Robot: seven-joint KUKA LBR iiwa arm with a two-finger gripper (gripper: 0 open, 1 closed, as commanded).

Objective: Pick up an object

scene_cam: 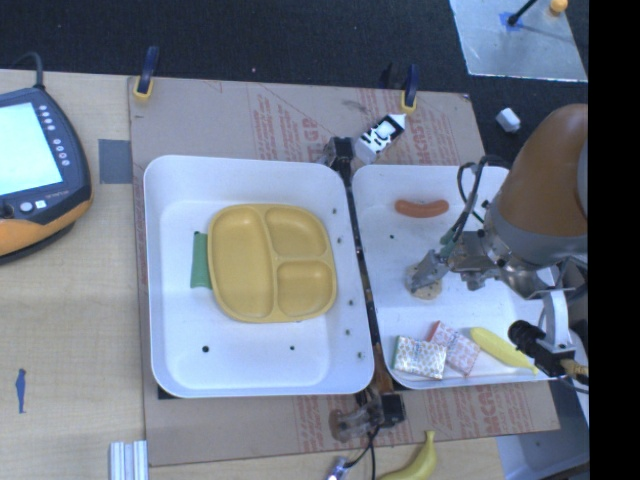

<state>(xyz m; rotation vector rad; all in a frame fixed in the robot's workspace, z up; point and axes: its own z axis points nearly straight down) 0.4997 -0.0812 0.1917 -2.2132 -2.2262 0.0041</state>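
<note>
2 white bins side by side on the table [60, 348]. Left bin [170, 348] holds a yellow divided plate [270, 261] with 3 compartments, lying flat near the middle; a green flat piece [200, 260] pokes out from under the plate's left edge. Right bin [385, 193] holds a reddish sausage [422, 207] near the far side, a small tan cookie [427, 289] about mid-bin, a white patterned packet [420, 357] and a pink-white packet [453, 349] touching each other at the near edge, and a yellow banana [500, 347] just right of those packets. Arm [545, 183] comes in from the right over the right bin. Gripper [432, 269] sits low, right above the cookie, tips at or touching it. Jaws: cannot tell how far open, cannot tell if anything is gripped. A second banana [420, 460] lies on the table near the bottom edge, outside the bins. A handheld screen unit [35, 173] rests at the far left of the table.
</note>
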